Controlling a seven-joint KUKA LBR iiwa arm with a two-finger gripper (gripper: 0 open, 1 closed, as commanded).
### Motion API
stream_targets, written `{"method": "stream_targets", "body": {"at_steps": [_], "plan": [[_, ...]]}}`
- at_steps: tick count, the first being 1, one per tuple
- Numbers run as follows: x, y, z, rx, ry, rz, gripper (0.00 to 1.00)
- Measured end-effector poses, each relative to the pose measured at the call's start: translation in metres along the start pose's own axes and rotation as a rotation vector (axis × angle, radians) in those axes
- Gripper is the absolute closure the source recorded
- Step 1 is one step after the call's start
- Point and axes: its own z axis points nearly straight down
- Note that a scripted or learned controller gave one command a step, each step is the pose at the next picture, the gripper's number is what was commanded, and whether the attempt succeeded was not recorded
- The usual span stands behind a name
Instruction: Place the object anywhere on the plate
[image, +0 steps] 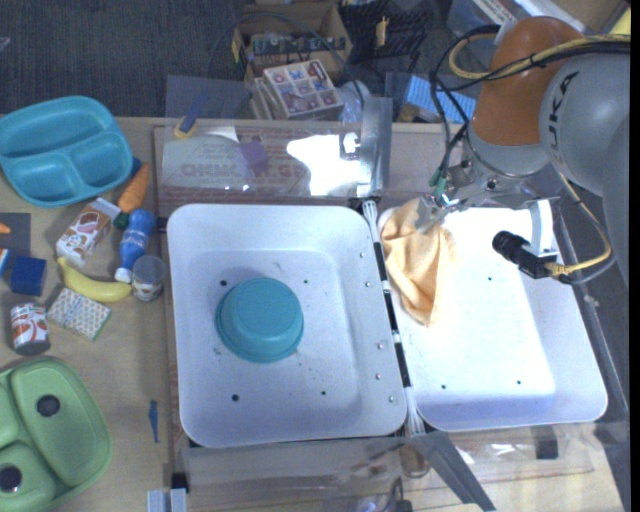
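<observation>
A teal round plate (260, 318) rests in the middle of the left white bin (200, 400). A yellow cloth (416, 265) hangs at the left side of the right bin (520, 380), next to the divider between the bins. Its top corner is pinched between the fingers of my gripper (438, 212), which is shut on it. The cloth's lower end droops toward the bin floor, and its left edge drapes by the bin wall. The gripper is to the right of the plate and farther back, across the divider.
A black connector (520, 250) with a yellow cable sticks out from the arm over the right bin. On the bench to the left lie a blue tray (65, 150), a banana (92, 282), a bottle (133, 243), a can (148, 276) and a green tray (45, 435). Boxes (295, 85) stand behind the bins.
</observation>
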Motion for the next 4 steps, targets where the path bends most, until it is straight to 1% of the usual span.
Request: {"method": "stream_targets", "body": {"at_steps": [1,2,3,4], "plan": [[0.073,0.025,-0.001,0.000,0.001,-0.131,1.00],[0.121,-0.010,0.000,-0.003,0.001,-0.172,1.00],[0.213,-0.026,0.004,0.001,0.003,-0.291,1.00],[0.255,0.000,-0.017,-0.003,0.001,-0.289,1.00]]}}
